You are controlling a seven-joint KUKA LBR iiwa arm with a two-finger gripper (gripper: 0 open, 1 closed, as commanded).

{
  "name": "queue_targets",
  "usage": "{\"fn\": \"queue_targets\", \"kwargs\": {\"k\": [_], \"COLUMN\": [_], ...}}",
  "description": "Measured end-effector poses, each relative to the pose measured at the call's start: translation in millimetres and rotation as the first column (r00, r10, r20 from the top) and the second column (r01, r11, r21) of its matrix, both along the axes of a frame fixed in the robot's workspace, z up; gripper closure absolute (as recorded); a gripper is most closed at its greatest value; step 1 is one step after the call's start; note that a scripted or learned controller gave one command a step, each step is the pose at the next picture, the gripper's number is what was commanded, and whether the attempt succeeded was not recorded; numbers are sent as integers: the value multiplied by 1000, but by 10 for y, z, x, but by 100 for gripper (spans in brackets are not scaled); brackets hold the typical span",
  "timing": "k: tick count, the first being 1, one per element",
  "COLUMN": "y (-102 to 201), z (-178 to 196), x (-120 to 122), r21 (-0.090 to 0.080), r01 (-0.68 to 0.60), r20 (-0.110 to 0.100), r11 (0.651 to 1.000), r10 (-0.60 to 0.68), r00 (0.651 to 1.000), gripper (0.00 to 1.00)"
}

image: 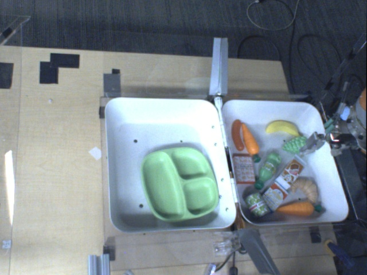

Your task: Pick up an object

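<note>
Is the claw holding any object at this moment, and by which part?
It cannot be told. The claw is at the right bin's edge beside a green toy, but no grip is visible.

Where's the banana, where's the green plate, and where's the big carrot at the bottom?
banana point(282, 128): camera view, middle of its yellow curve.
green plate point(179, 182): camera view, centre ridge between compartments.
big carrot point(295, 209): camera view, middle of its orange body.

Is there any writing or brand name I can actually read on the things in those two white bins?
None can be read.
Red-and-white packet: print too blurred.
Carton with red and brown panels: lettering too small.
Green bottle: label unreadable.
Small can: label blurred.
Green divided tray: no markings visible.
</note>
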State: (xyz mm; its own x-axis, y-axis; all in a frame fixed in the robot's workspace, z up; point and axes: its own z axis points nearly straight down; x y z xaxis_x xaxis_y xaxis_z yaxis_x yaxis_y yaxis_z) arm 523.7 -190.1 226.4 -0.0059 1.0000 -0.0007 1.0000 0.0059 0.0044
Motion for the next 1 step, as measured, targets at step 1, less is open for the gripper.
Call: {"fn": "queue_targets", "kwargs": {"k": [1], "y": [117], "z": [-1121], "x": [435], "r21": [0], "r01": [31], "r20": [-2], "r11": [1000], "r10": [-31], "r00": [1000], "gripper": [0]}}
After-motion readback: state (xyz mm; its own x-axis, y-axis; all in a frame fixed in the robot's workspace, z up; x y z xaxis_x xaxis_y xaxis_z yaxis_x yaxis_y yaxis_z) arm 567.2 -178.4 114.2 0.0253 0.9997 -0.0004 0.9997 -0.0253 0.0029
